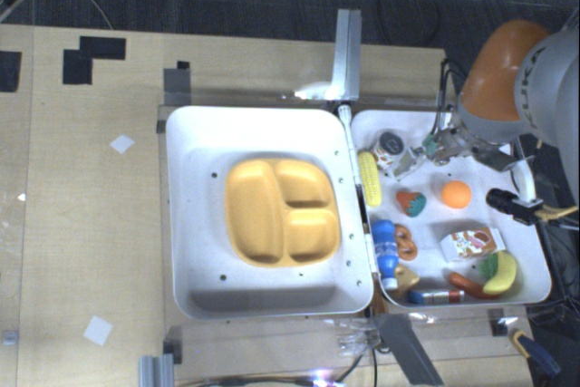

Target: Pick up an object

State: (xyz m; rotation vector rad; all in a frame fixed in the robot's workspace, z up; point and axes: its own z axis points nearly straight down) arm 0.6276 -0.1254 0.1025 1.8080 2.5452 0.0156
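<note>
Pale wooden counter [82, 222] carries two white bins side by side. At the right bin's [542, 285] near edge lie a red marker [435, 295] and a banana [501, 273], then a small printed carton [471, 244] whose writing is too small to read. Farther back sit an orange ball [456, 194] and a corn cob [368, 178]. The left bin [195, 195] holds a yellow divided tray [279, 211]. The gripper [435, 147] hangs over the right bin's far part; whether it is spread or closed I cannot tell.

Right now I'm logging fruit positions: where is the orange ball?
The orange ball lies in the right bin, right of the strawberry, above the white carton.
</note>
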